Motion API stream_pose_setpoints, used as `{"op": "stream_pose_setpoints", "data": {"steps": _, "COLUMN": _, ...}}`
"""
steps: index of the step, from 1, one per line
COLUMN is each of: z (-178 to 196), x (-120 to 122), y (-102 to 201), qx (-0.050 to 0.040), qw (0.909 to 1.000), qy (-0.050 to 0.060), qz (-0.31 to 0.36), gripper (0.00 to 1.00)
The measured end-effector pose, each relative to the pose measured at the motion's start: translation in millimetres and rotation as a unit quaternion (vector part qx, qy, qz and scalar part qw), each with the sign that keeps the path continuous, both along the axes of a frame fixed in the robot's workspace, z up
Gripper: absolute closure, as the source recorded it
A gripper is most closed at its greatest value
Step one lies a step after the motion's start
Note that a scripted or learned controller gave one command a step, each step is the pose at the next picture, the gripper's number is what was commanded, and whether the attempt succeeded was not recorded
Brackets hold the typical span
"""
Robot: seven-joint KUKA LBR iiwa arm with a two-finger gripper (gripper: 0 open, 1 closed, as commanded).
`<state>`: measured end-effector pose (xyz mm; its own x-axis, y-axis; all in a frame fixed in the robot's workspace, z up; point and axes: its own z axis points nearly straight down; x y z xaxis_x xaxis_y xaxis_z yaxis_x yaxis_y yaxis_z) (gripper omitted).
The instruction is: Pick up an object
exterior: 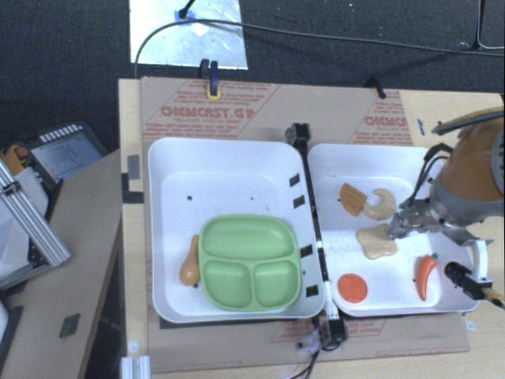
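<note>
In the right bin [371, 160] lie several small food toys: an orange-brown wedge [352, 199], a pale curved piece [383, 202], a beige flat piece [375, 243], a red-orange disc [353, 287] and an orange carrot-like piece [425, 275]. The arm reaches in from the right, and its gripper [398, 226] hangs low over the bin, just right of the beige piece and below the curved piece. Nothing can be seen held in it.
The left bin [221, 164] holds a green three-compartment tray [248, 260] and a tan pear-shaped toy [190, 264] at the tray's left. A black divider [306, 204] runs between the bins. The arm's orange band [473, 160] hangs over the right bin's right side.
</note>
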<state>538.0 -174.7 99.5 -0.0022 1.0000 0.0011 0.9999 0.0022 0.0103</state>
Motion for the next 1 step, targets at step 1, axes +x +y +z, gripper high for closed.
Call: {"op": "stream_pose_setpoints", "data": {"steps": 1, "z": 64.2, "x": 2.9, "y": -3.7, "qx": -0.0019, "qw": 1.0000, "qy": 0.001, "qz": 0.001, "gripper": 1.00}}
